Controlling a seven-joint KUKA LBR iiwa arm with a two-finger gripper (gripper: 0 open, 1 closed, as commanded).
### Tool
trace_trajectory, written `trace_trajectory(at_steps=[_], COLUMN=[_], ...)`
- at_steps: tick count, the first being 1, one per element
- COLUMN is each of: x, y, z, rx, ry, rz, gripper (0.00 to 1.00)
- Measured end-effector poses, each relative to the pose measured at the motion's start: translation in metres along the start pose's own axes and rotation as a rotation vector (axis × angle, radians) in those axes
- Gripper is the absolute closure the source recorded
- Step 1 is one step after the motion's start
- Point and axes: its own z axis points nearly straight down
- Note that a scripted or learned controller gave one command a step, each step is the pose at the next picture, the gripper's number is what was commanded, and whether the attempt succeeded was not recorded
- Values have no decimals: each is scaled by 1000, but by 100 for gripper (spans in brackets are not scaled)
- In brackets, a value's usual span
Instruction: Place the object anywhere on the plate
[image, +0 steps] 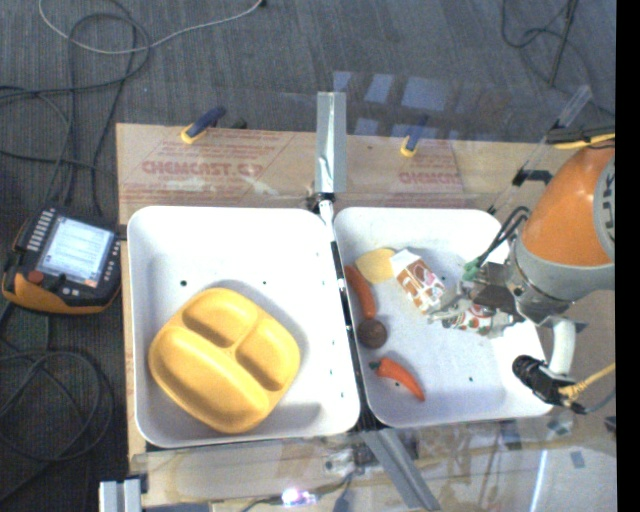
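Near the front edge of the right-hand shallow white bin: a small orange carrot-shaped toy, lying slanted. Just behind it, close to the wall shared with the other bin, a little dark brown ball, then a long red-orange pepper-like piece running front to back.

In the left-hand shallow white bin: a big yellow plastic plate with three hollows, sitting toward the front left corner. Lots of bare room on it.

Further back, in the middle of the right bin: the grey two-finger gripper, low over the floor of the bin, reaching in from the right edge. Right under it, touching or nearly touching, a small crumpled red-and-white packet. Probably the thing to move, going by how close it is. Cannot tell if the gripper is open or closed, or if anything is caught in it; too small and cluttered to make out.

Just beside the gripper, on the shared-wall side: a small white carton with red print, tipped over. Behind that, a pale yellow round lump.

Plate well apart from the packet, across the shared wall and a bit toward the front. So: lift up, over the wall, over the red-orange piece and the ball, then down. Any hollow good enough.
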Motion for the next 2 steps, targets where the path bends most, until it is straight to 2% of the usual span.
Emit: trace_trajectory(at_steps=[1,2], x=[70,140], y=[-22,-44], z=[-113,-139], rx=[-3,-4], ry=[-1,-2], rz=[-206,-474], gripper=[100,100])
